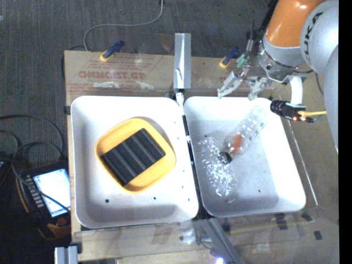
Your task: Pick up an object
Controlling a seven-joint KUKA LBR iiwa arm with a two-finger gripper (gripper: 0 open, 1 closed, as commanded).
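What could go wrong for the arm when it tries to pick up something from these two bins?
1. The clear plastic bottle lies on its side at a slant; it could roll or slip as the open gripper closes on it.
2. The crumpled clear plastic touches the bottle's cap end, so a grasp there may snag both.
3. The yellow tray with a black ribbed insert looks broad, perhaps too wide to grip.

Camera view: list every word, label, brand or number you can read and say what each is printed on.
"KUKA": dark letters, partly seen, on the grey robot arm beside its orange band.
Faded red print on the brown cardboard sheet behind the white bins: too blurred to read with certainty.
Lit screen of the small device on the floor at left: too small to read.
Clear plastic bottle: no readable label.
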